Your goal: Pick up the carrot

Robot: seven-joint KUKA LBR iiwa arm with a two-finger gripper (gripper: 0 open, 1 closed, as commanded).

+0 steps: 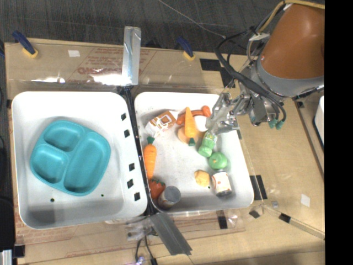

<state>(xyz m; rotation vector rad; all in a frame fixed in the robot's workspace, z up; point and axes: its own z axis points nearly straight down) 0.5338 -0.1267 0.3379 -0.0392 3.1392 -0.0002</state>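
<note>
An orange carrot (149,159) with a green top lies along the left wall of the right bin (182,162), pointing toward the front. A second orange, carrot-shaped piece (189,123) with a green end lies near the bin's back centre. My gripper (216,121) hangs over the back right part of that bin. It is just right of the second orange piece and directly above a green bottle (207,146). It is well apart from the carrot at the left wall. Nothing is visibly held.
The right bin also holds a white and orange box (161,121), a green fruit (218,160), a yellow piece (202,177), a small white can (222,184), a grey can (171,195) and a red item (156,187). The left bin (33,203) bears a teal divided plate (70,156).
</note>
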